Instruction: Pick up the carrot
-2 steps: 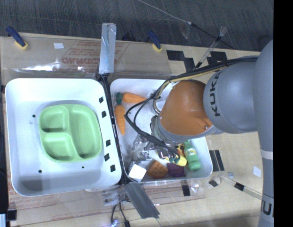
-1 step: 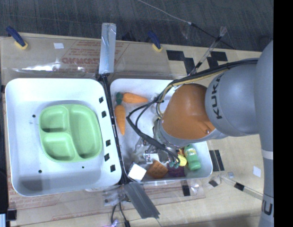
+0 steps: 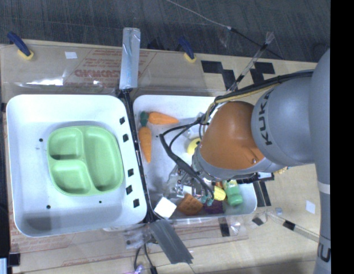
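Two orange carrots lie in the right bin point(image 3: 165, 103). One carrot point(image 3: 163, 119) rests crosswise near the far wall, its green top pointing left. The other carrot point(image 3: 145, 144) lies lengthwise along the bin's left wall. My gripper point(image 3: 185, 189) hangs low over the near part of the right bin, below the orange wrist band point(image 3: 231, 136). It is well to the right of and nearer than both carrots, and touches neither. The arm hides much of the bin's right half.
Near the gripper lie a white block point(image 3: 164, 208), a brown-orange piece point(image 3: 191, 205), a purple item point(image 3: 214, 209), a green item point(image 3: 234, 198) and yellow pieces point(image 3: 192, 147). The left bin point(image 3: 17, 153) holds a green divided plate point(image 3: 84, 160).
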Robot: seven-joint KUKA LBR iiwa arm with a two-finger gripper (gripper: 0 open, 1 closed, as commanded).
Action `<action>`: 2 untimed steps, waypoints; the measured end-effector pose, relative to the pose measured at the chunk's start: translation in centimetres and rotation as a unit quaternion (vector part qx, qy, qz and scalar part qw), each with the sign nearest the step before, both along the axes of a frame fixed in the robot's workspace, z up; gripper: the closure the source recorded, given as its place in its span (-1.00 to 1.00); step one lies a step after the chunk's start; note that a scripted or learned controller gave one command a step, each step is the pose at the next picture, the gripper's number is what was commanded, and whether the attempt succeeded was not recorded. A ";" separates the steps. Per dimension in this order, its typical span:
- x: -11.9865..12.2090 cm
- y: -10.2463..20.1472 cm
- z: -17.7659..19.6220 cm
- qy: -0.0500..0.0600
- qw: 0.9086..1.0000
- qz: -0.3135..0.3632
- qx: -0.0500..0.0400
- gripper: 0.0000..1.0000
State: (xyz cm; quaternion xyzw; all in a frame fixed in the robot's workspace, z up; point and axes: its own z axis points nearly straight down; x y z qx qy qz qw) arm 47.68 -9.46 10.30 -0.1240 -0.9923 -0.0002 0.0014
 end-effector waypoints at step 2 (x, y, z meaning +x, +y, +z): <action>0.2 -0.5 0.5 -0.006 0.993 -0.118 -0.001 -1.00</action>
